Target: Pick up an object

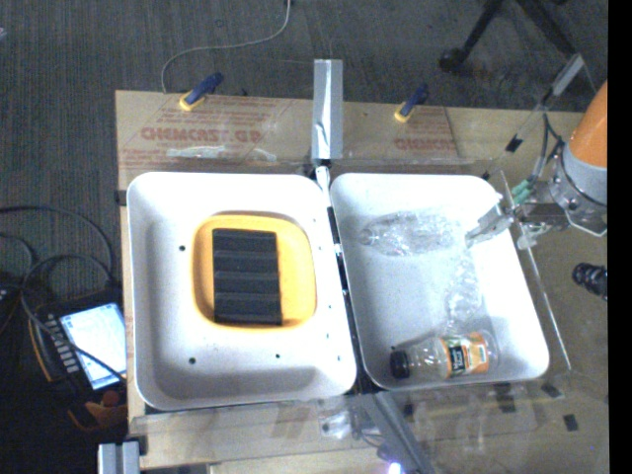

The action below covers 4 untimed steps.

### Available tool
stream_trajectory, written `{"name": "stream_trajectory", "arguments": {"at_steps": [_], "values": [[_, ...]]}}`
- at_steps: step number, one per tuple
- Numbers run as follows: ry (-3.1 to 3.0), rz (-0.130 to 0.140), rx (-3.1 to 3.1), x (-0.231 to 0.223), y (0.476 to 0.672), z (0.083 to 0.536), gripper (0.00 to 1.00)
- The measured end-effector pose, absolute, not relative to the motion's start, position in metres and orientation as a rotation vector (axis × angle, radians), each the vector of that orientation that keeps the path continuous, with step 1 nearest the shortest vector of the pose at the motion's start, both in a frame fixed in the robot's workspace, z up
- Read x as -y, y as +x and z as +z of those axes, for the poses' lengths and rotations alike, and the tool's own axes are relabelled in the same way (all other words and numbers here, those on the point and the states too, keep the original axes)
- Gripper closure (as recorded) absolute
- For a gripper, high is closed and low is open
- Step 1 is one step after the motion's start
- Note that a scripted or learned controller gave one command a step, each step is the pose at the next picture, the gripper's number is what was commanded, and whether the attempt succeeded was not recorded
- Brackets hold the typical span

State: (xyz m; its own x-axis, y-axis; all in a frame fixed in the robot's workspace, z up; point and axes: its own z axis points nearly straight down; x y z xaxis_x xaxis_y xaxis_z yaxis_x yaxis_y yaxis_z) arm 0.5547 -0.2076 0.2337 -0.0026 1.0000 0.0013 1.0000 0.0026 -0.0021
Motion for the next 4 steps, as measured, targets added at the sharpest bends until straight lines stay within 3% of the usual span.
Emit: {"name": "stream_trajectory", "arguments": {"at_steps": [1,2,3,4], "values": [[-2.213,0.000,2.225,0.206,0.556,0.242,1.00],[-2.213,0.000,2.225,0.206,0.556,0.242,0.00],[-2.306,0.004,2.132,0.224,0.518,0.182,0.00],[-2.143,-0.004,2.299,0.205,0.496,0.096,0.00]]}}
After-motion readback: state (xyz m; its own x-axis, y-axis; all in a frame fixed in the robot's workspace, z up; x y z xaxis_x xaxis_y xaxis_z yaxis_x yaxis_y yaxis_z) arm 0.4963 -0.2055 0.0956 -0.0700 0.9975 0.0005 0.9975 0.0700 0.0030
